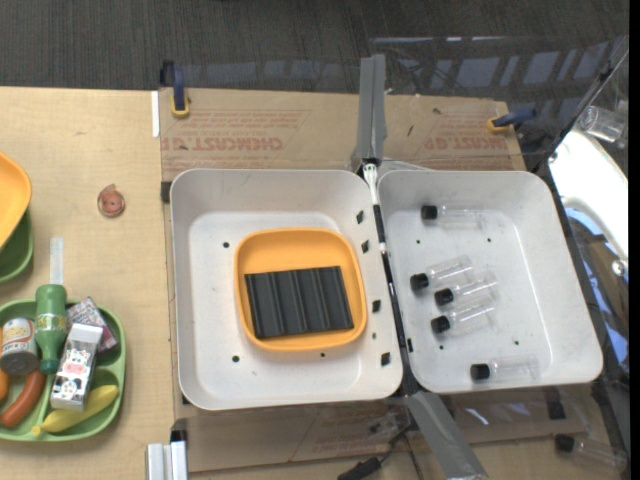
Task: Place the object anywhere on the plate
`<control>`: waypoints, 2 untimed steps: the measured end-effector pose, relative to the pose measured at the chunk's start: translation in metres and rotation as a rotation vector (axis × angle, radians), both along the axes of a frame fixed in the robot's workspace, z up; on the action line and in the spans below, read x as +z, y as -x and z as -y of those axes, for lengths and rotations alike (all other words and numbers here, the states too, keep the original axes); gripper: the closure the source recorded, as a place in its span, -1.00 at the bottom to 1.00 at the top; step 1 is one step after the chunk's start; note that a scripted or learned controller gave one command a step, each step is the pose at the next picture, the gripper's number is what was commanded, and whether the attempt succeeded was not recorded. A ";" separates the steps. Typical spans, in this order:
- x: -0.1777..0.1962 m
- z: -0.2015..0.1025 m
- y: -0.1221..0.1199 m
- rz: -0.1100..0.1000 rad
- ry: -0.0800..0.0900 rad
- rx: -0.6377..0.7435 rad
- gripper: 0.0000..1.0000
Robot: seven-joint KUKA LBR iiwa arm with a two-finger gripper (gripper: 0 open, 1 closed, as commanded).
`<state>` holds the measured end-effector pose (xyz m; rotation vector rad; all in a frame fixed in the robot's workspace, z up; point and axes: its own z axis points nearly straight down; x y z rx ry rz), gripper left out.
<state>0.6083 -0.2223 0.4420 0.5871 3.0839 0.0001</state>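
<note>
An orange plate (298, 242) lies in the middle of the left white bin (205, 368). A dark grey ribbed block (300, 301) rests flat on the plate and covers most of its centre. In the right white bin (560, 268), several clear vials with black caps lie scattered: one near the back (447, 213), a cluster in the middle (455, 293) and one near the front edge (503, 371).
On the wooden bench to the left stand a green tray of toy food (60, 373), an orange bowl (10, 203) at the edge and a small pink disc (111, 201). Cardboard (260, 138) lies under the bins. A grey post (372, 108) rises behind them.
</note>
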 end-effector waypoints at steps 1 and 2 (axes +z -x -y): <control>-0.001 -0.001 -0.039 0.002 0.000 0.325 1.00; 0.000 0.000 0.061 0.001 0.001 0.597 1.00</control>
